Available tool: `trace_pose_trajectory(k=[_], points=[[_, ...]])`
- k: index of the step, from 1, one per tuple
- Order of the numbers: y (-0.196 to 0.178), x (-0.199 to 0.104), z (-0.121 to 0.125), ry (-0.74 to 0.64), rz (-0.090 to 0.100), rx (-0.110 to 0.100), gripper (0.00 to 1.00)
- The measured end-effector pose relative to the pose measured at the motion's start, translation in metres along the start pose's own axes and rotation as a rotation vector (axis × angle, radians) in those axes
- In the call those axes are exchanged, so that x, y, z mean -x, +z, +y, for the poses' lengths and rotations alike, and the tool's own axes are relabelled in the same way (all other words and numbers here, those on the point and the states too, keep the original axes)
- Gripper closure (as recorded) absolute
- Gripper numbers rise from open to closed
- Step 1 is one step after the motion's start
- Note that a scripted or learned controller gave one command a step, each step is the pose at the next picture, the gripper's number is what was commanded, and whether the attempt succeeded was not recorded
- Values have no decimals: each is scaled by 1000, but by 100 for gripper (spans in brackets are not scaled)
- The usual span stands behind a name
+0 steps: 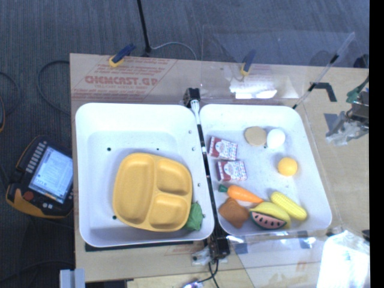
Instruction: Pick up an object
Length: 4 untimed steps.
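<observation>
Yellow tray (153,191): three compartments, lies in the left bin (96,125), tilted.
Green item (195,218): mostly hidden under the tray's corner; possibly a leaf.
Right bin (303,137): holds toy food.
Cartons (227,159): two, red and white, near the divider.
Egg (276,138): white, touching a tan disc (255,136).
Ball (287,166): yellow-orange, alone.
Front cluster: carrot (245,194), brown lump (233,212), melon slice (267,219), banana (273,209), corn (289,204), crowded together.
Gripper (347,129): outside the right bin, cut off by the edge; finger state cannot be told.
</observation>
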<state>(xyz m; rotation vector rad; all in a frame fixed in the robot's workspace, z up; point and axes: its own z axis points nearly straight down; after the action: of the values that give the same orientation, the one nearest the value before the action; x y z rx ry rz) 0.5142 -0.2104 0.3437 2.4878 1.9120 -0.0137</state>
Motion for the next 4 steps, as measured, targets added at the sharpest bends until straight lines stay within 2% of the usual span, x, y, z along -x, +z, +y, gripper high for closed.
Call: trace_pose_trajectory(k=[2,3,4], points=[[-17,0,2,-5,-8,-1,100],[11,5,-29,131,7,-2,100],[2,4,-28,126,3,-3,100]])
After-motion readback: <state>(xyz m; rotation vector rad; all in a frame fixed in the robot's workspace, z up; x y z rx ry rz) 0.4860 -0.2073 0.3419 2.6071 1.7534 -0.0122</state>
